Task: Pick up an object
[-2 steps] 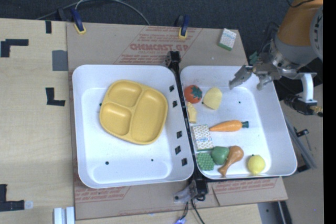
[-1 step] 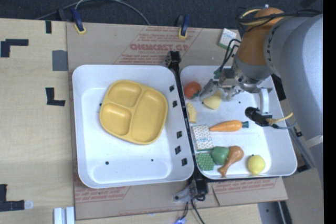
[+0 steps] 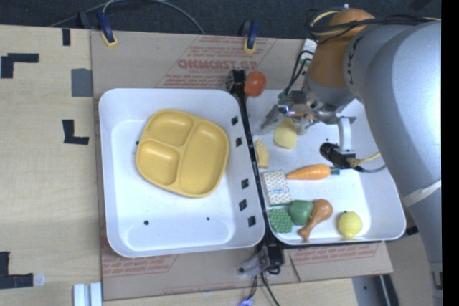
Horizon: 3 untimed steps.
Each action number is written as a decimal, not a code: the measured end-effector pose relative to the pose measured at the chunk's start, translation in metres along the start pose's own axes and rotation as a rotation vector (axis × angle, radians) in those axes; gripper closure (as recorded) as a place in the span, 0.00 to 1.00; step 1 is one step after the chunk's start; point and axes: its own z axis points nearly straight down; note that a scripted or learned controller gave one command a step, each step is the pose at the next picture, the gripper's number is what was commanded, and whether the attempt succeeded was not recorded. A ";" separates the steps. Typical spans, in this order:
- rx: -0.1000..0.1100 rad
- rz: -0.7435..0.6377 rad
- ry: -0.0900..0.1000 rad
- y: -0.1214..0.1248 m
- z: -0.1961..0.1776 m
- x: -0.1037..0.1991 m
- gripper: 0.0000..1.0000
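From our perch above the bench, we take the left bin [image 3: 115,175] first: a yellow divided plate [image 3: 182,152] lies in it, just left of the black divider [image 3: 244,154] where the two bins meet. Right at the divider's far end sits a small red-orange ball [image 3: 254,84] (it looks perched on the rim rather than in either bin). Just right of the divider, in the right bin [image 3: 384,215], a small pale yellow piece [image 3: 261,153] lies near the wall, with a patterned white card [image 3: 276,187] and a green checkered piece [image 3: 280,219] below it. Farther right of the divider we see a pale yellow lump [image 3: 285,137], and directly over it hangs the gripper [image 3: 295,112], its metal fingers spread to either side with nothing between them. Beyond that lie an orange carrot [image 3: 310,172], a green toy vegetable [image 3: 300,211], a brown drumstick [image 3: 316,218] and, farthest from the divider, a yellow lemon [image 3: 350,223].
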 end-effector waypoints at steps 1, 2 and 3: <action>-0.003 -0.003 0.003 -0.025 0.000 0.003 0.00; -0.002 -0.003 0.004 0.016 0.000 0.008 0.00; -0.002 -0.005 0.003 0.016 -0.010 0.008 1.00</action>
